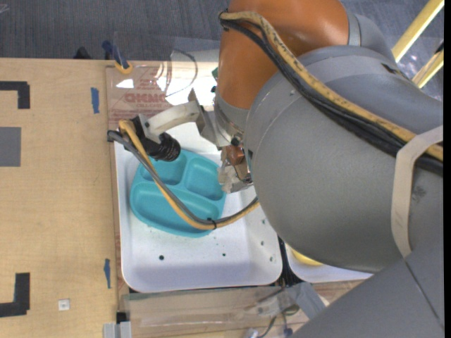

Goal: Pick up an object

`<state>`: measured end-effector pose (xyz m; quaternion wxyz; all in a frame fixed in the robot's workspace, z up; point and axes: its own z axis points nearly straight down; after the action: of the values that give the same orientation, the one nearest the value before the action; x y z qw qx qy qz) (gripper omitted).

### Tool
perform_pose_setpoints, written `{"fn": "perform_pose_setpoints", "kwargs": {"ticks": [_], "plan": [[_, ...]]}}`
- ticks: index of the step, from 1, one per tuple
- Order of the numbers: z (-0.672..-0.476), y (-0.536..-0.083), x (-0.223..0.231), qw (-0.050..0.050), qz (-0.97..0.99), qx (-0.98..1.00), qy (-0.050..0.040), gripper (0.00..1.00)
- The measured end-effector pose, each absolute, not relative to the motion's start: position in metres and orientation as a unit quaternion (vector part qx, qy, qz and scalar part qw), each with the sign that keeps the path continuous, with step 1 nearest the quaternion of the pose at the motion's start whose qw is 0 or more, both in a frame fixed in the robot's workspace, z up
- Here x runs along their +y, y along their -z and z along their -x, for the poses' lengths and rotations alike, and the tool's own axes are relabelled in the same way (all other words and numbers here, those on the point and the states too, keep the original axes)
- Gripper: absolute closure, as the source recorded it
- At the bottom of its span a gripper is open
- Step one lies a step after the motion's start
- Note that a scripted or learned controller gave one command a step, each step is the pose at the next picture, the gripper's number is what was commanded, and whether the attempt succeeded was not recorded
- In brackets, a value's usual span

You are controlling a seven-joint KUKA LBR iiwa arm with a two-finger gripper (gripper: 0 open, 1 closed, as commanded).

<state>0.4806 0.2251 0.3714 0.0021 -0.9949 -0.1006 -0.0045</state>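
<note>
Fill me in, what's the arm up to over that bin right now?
The arm reaches in from the right and hangs low over the left white bin. Its hand is down by the right edge of a teal divided tray lying in that bin. Cables drape across the tray. I can't tell whether anything is gripped.
</note>
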Motion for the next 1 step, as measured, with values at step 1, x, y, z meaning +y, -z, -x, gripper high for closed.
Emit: {"fn": "perform_pose_setpoints", "kwargs": {"ticks": [1], "plan": [[-0.4782, -0.2633, 0.2242, -0.003, 0.995, -0.100, -0.0034, 1.00]]}}
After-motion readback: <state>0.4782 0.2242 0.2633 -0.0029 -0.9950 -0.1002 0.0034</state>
